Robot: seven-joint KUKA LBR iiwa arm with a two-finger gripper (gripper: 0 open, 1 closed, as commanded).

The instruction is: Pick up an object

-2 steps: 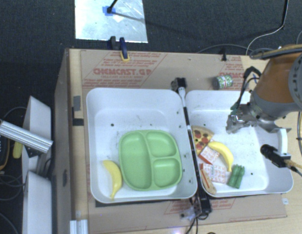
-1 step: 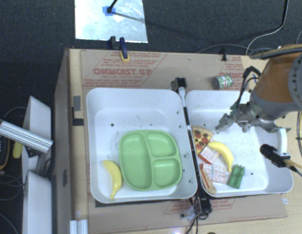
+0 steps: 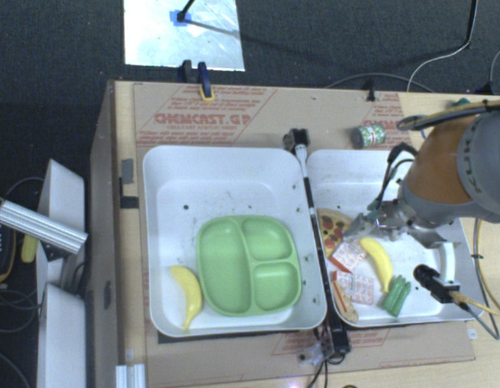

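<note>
Grey arm's (image 3: 453, 168) hand (image 3: 369, 221) over bin (image 3: 355, 176) at right edge of desk (image 3: 233, 113), beside yellow banana (image 3: 379, 263); whether open or closed, cannot tell.

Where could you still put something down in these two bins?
In the left bin, the far half beyond the green divided plate and banana is bare. The right bin is crowded at its near end: pizza slice, second banana, packets, gripper.

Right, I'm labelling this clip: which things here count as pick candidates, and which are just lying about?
Likely job, in the right bin where the arm reaches: banana, pizza slice, green toy, red-and-white packets.
Lying about: green plate, second banana, can.
</note>
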